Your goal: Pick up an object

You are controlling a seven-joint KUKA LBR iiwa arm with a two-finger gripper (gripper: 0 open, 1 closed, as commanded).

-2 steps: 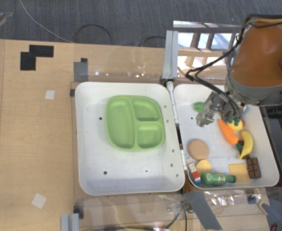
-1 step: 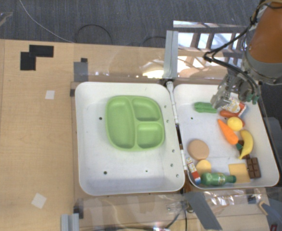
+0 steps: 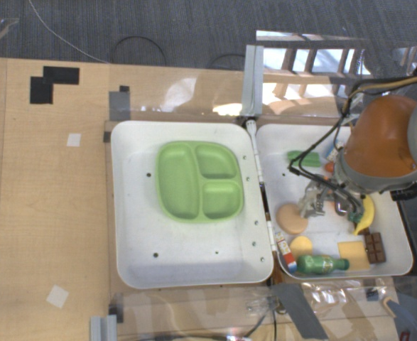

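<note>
Grey metal two-finger tool [image 3: 327,203], finger state impossible to tell, hovers above the tan round disc [image 3: 291,219] in the right white bin [image 3: 405,261]; approach step, descent likely next.

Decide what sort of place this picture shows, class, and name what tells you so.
Probably a robotics lab test bench: a grey arm reaches over two white bins, one holding a green divided plate, the other toy food like a banana.

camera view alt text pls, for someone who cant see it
A grey robot arm with an orange band reaches from the right, its gripper low over the right white bin, which holds a tan round disc, a yellow banana, a green plastic bottle and other small items. The left white bin holds a green divided plate.
</note>
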